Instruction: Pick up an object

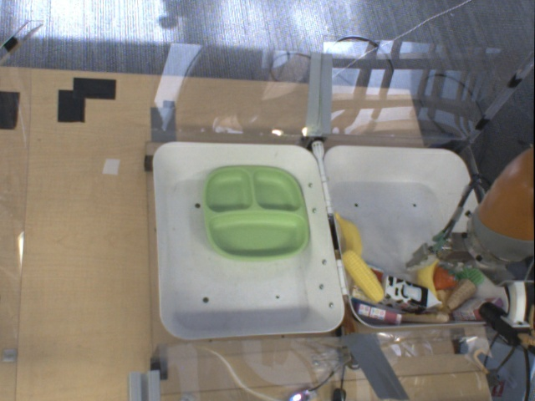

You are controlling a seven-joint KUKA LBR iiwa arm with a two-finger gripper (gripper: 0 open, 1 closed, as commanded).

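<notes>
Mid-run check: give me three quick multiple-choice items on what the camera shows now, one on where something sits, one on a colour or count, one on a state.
1. Where is the divided plate?
A. In the left bin
B. In the right bin
C. On the bare bench

2. How many compartments does the plate have?
A. Two
B. Three
C. Five

3. How do the objects in the right bin lie?
A. Spread evenly over the floor
B. Stacked at the far edge
C. Crowded into the near corner under the arm

Answers:
1. A: the green plate rests mid-floor in the left bin.
2. B: two small wells sit above one wide well.
3. C: the corn cob and the other pieces bunch at the near side, where the gripper reaches in.
</notes>
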